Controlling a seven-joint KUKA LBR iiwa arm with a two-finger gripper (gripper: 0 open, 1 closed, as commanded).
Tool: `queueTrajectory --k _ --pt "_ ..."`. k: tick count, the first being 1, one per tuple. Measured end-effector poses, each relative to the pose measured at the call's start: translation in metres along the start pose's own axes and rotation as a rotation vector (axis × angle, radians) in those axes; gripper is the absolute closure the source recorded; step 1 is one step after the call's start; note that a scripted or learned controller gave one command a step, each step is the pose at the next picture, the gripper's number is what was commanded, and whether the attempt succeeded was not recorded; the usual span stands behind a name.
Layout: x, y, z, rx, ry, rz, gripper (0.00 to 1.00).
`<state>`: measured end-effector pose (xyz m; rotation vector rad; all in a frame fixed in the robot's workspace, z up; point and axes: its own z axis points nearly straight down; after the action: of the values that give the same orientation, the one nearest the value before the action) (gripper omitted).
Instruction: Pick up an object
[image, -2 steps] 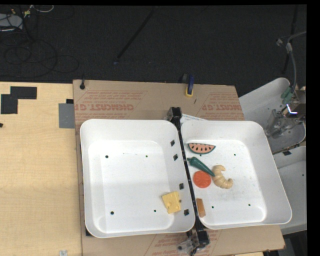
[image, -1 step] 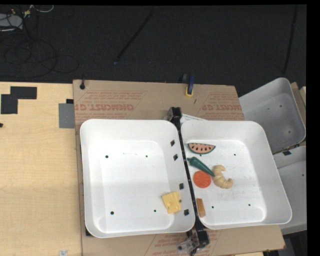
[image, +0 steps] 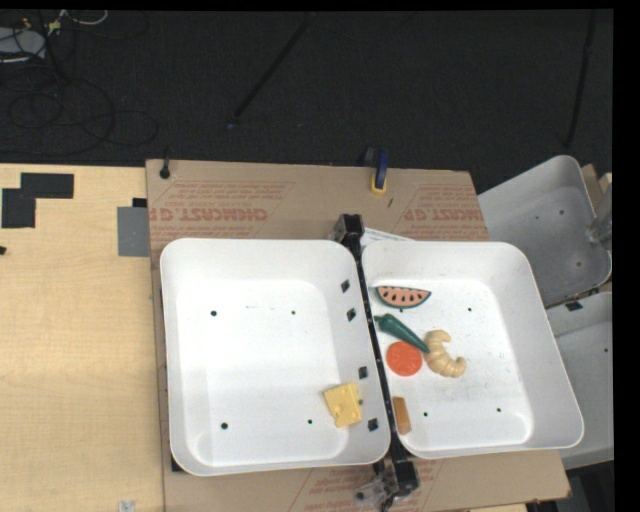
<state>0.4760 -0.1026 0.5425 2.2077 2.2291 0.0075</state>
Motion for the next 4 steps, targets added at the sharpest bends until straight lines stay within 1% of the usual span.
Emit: queueTrajectory --k 1,2,3,4 --pt "0.063 0.001 0.005 0.01 0.001 0.002 1.0" --pt "0.139 0.001 0.005 0.011 0.001 0.0 1.0" --pt "0.19 -0.001 0.138 0.025 -0.003 0.004 1.0" --pt "0.148 0.027 -0.003 -0.007 0.0 0.013 1.0"
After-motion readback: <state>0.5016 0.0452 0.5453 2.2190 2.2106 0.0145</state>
